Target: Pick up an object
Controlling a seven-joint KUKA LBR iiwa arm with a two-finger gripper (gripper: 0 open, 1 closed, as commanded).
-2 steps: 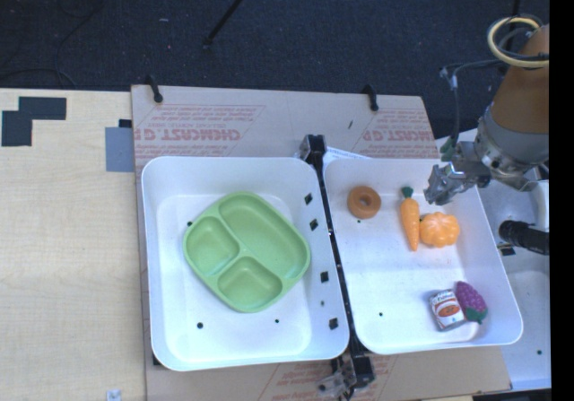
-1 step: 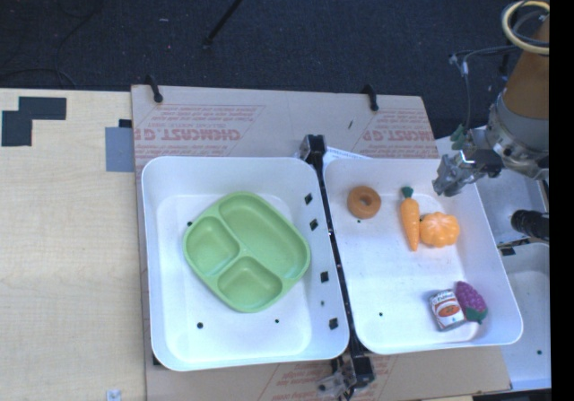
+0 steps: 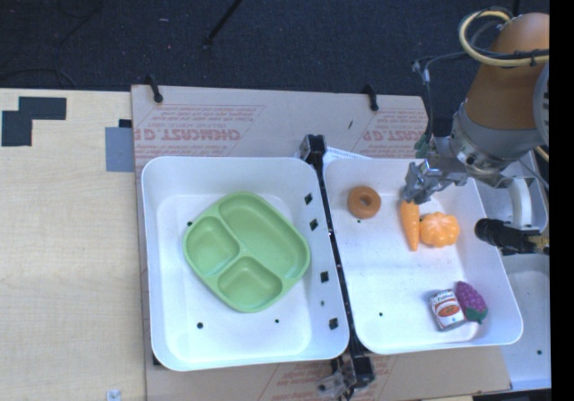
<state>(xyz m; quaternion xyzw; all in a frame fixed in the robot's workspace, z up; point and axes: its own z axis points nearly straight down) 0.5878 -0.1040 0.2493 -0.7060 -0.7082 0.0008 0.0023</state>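
Gripper point(image 3: 421, 186): over the right bin point(image 3: 386, 323), at the carrot point(image 3: 410, 225) top
Fingers: state unclear (cannot tell)
Left bin point(image 3: 170, 318): green plate point(image 3: 246, 251)

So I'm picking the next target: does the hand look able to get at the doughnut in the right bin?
Probably yes. The doughnut lies alone on bare bin floor, apart from the carrot, and the hand hovers just to its right with nothing between them.
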